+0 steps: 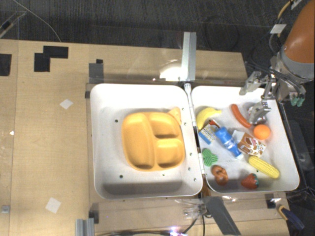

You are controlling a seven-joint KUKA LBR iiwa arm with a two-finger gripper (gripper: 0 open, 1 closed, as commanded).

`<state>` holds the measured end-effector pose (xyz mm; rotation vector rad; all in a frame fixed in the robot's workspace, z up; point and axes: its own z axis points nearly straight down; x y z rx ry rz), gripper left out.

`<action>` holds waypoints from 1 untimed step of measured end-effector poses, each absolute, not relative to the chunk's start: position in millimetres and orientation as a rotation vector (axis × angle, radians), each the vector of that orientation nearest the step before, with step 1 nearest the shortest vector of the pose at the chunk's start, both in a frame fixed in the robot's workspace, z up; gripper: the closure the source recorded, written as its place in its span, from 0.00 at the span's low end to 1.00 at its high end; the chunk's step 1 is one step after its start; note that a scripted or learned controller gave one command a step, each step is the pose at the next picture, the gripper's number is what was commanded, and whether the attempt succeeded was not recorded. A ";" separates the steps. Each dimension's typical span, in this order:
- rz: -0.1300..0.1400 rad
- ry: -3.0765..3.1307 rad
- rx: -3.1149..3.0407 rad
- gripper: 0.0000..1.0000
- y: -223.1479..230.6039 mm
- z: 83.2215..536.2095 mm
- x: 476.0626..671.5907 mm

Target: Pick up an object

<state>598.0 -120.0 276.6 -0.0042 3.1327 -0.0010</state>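
Strawberry (249, 181) and the brown pretzel-like toy (220, 173) sit lowest in the frame, along the bottom edge of the right bin (290, 178), with the corn cob (264, 167) just above them toward the lower right. Gripper (259, 113) hangs over the upper right part of that bin, arm (300, 38) coming in from the upper right corner of the frame. Nothing visible between its fingers, so I judge it not holding anything; whether the fingers are spread or closed I cannot tell from this angle, the metal parts blur together. Closest candidates: the orange ball (262, 132) lies directly below the gripper in the frame, near touching its lower end, and the red sausage (240, 116) lies just to its left, long axis running diagonal from upper left to lower right. Sausage would need the fingers set across that diagonal; ball has no preferred axis, so it looks the easier pick. Further left and lower: banana (207, 115), blue bottle (228, 141), a small printed carton (251, 145) just under the ball, green toy (209, 157). Items are packed close, so a descent on the ball risks nudging the carton. Left bin (106, 132) holds a yellow divided tray (151, 140), well apart from the gripper. Pick not yet made.
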 end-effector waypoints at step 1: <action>0.001 3.087 0.573 0.00 -174.5 139.5 607.6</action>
